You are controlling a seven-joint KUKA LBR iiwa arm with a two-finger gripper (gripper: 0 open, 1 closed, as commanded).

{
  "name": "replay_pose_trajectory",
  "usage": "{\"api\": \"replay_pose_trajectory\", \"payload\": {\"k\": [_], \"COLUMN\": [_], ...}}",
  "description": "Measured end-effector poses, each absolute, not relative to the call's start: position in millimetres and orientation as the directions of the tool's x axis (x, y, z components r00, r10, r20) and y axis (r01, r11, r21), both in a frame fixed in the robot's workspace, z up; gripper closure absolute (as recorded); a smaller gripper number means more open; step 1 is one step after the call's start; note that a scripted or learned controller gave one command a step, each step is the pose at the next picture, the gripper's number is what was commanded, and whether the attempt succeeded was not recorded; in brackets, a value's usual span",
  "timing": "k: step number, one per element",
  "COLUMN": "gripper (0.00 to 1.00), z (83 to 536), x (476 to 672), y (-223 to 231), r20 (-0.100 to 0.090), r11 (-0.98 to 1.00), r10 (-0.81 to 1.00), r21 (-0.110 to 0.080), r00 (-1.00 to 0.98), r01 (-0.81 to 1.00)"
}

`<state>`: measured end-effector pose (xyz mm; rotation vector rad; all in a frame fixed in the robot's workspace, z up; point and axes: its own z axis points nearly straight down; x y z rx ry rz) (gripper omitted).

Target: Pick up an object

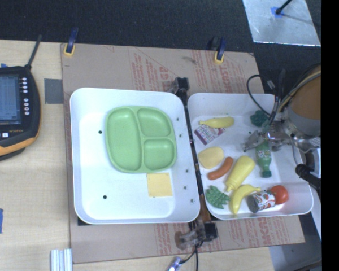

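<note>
Cardboard (130, 69) covers the wooden bench (22, 208), dark carpet behind and a teach pendant (8, 112) at left. The gripper (259, 141) hangs over the right bin (237, 101), jaw state unclear, just above a green bottle (264, 160) among toy foods.

White bins (85, 151), pale green plate (140, 138), yellow cheese slice (159, 184), yellow banana (239, 197), green bottle (264, 160)
</note>
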<state>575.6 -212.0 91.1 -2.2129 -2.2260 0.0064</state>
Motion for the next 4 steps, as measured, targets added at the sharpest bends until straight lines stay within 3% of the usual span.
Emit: {"api": "replay_pose_trajectory", "payload": {"k": [1,2,3,4], "gripper": [0.0,0.0,0.0,0.0], "z": [223,102,170,166], "x": [569.1,608.2,562.9,535.8], "y": [-210,-211,-212,-211], "r20": [-0.001,0.0,0.001,0.0], "r11": [0.004,0.007,0.003,0.005], "r10": [1.0,1.0,1.0,1.0], "r21": [0.0,-0.006,-0.003,-0.004], "r00": [-0.004,-0.007,-0.003,-0.005], "r01": [1.0,1.0,1.0,1.0]}}
